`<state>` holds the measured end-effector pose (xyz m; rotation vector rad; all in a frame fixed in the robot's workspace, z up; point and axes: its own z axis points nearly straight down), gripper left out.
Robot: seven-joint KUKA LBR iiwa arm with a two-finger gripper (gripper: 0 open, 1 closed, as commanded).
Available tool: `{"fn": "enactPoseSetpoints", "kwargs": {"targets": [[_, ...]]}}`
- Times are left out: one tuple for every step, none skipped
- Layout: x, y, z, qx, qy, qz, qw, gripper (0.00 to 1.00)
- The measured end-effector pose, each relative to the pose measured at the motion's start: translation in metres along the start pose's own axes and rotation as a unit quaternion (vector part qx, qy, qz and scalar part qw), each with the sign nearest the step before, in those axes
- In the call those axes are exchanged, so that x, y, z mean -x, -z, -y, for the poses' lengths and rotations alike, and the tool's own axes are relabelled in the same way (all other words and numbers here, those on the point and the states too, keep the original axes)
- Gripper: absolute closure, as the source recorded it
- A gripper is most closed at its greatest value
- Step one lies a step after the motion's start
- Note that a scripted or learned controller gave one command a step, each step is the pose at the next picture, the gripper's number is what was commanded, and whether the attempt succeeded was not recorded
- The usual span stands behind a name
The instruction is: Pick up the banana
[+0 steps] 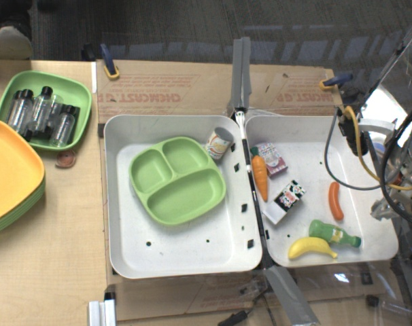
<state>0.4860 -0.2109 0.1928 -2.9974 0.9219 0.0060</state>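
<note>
Camera view looks down on the banana (312, 248) lying at the near edge of the right bin (308, 138), with a green bottle (334, 233) just behind it. Farther in sit a red sausage (336, 201), a cow-print carton (286, 200), a carrot (260, 176) and a pink carton (271, 158), while the left bin (124, 182) holds a green plate (177, 180) and a small cup (219, 143). Arm hardware shows at the right edge, but I cannot tell how the fingers stand.
</note>
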Motion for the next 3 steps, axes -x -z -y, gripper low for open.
{"fn": "enactPoseSetpoints", "kwargs": {"targets": [[-0.005, 0.032, -0.007, 0.0, 0.131, -0.001, 0.9914, 1.0], [-0.005, 0.053, -0.007, -0.001, 0.198, -0.002, 0.9803, 1.0], [-0.008, 0.058, -0.006, -0.001, 0.072, 0.0, 0.9974, 1.0]]}}
